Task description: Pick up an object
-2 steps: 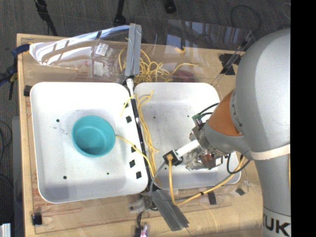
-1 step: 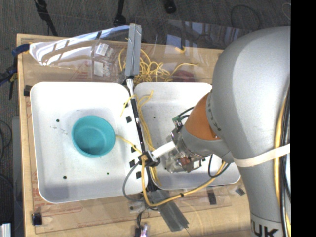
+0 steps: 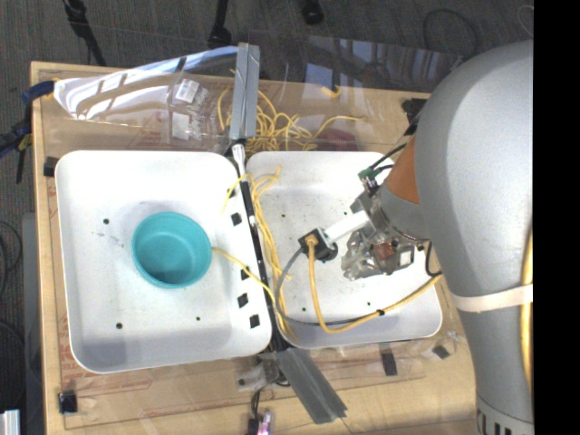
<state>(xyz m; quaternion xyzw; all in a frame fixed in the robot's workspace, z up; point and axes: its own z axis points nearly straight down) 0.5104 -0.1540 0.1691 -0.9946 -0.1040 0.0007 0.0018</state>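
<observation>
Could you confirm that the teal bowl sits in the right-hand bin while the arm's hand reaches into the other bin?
Not quite: the camera view shows the teal bowl in the left bin, not the right one. The hand reaches into the other bin, the right bin.

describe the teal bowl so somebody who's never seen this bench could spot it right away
Start with the two shallow white bins side by side and take the left bin, the one away from the arm. The teal bowl sits on its floor near the middle, upright and round with its open side up. It is the one solid patch of colour there; the thin yellow cables lie mostly in the right bin.
</observation>
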